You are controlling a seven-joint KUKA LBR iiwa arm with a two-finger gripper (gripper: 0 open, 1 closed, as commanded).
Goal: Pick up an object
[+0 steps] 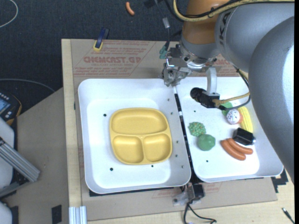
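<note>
Looks like a robotics lab: 2 white bins (88,139) on a cardboard-topped bench (121,57), loose cables (196,211), dark carpet (42,17), aluminium framing (16,160), toy food (205,141) and a grey-and-orange industrial arm (252,31).

— What carries everything here?

— A bench (117,59) topped with brown board that has red lettering printed across its far part.

— And what sits straight on it?

— Two shallow white bins side by side, edges touching: the left bin (91,125) and the right bin (261,164). Near the far left corner of the board lies a small blue and yellow clip (100,39).

— Anything at the near edge?

— A small black fitting with wires (192,194), just below where the bins meet.
</note>
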